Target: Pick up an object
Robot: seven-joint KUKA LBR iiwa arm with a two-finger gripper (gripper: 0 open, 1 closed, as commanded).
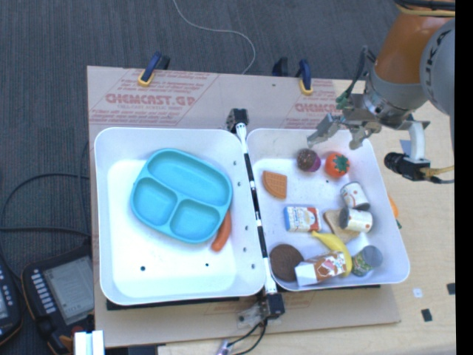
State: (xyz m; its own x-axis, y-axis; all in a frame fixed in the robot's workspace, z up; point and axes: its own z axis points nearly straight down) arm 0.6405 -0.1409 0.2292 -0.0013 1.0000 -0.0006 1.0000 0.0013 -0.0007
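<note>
While gripper (341,134) gapes, tomato (337,164) rests

**Cut off, covered, or unreadable**

The arm (414,43) runs out of frame past the top right corner, up and behind the gripper (342,134). Well below the gripper, a banana (330,243) overlaps a small packet (323,268), whose label is too small to read. Far to its lower left, a handheld pendant (59,296) is partly cropped.

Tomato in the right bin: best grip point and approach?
Take the tomato across its round red body, from straight above. It sits apart from the dark ball on its left, leaving finger room either side. The gripper, fingers open, hangs just above it.
</note>
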